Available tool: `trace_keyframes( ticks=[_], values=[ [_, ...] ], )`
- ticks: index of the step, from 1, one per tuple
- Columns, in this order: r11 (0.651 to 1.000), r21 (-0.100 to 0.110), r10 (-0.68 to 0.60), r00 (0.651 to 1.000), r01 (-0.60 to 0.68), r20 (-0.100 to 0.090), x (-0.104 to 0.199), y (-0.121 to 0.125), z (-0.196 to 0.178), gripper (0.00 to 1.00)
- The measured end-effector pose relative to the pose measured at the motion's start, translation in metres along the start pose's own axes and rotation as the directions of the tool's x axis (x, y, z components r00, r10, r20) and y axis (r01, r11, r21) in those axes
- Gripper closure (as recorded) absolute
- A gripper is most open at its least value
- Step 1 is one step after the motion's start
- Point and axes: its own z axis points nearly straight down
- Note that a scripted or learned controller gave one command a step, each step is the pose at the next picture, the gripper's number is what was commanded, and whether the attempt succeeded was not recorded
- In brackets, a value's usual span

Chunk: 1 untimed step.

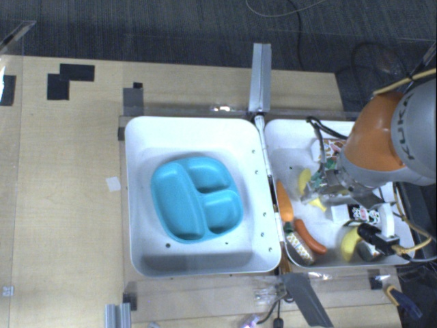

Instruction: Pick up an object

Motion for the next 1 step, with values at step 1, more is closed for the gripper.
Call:
trace_keyframes(
  ticks=[1],
  values=[
    [0.994, 0.007, 0.105, 0.995, -0.105, -0.002, 0.0386, 0.0527, -0.0767, 1.00]
  ],
)
